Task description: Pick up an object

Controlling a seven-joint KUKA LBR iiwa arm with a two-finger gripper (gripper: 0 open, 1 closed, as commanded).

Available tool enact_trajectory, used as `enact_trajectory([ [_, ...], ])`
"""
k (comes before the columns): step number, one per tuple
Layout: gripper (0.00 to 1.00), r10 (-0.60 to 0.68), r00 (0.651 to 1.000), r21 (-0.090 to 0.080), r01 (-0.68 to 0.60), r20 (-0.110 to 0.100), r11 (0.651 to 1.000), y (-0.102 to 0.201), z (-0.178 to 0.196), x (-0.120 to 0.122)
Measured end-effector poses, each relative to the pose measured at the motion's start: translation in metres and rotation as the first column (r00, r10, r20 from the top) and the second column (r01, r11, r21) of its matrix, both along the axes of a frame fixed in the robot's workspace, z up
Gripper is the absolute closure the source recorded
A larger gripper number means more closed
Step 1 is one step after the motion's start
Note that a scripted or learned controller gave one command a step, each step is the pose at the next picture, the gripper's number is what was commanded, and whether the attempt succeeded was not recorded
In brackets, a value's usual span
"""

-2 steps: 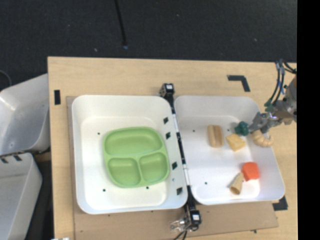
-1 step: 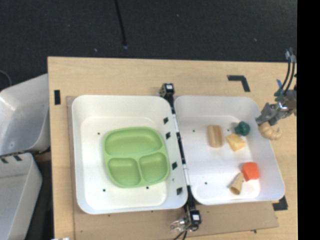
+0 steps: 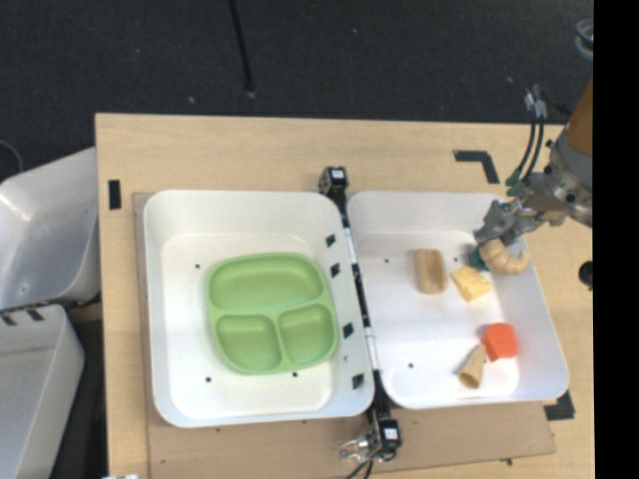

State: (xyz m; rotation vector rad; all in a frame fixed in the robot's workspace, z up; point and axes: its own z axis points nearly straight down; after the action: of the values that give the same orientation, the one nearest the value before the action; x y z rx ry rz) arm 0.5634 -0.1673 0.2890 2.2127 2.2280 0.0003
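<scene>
The left bin (image 3: 160,267) holds a smooth green divided tray (image 3: 270,312) near its middle, with bare white floor all round. In the right bin (image 3: 399,228) lie a tan bread roll (image 3: 430,270), a yellow wedge (image 3: 471,284), an orange block (image 3: 501,341) and a cone (image 3: 472,366), well spaced. At the far right edge the gripper (image 3: 499,239) seems to touch a pale croissant-like piece (image 3: 504,258); I cannot tell its grip.

Gripper (image 3: 496,239) above croissant (image 3: 505,258) (right bin (image 3: 419,367))
</scene>
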Motion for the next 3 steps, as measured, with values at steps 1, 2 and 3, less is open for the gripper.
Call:
enact_trajectory([
  [1, 1.0, -0.001, 1.0, 0.0, 0.001, 0.002, 1.0, 0.048, 0.001, 0.014],
  [2, 1.0, -0.001, 1.0, 0.001, 0.001, -0.001, 1.0, 0.104, -0.001, 0.019],
  [3, 1.0, -0.001, 1.0, 0.001, 0.001, -0.003, 1.0, 0.158, -0.024, 0.029],
])
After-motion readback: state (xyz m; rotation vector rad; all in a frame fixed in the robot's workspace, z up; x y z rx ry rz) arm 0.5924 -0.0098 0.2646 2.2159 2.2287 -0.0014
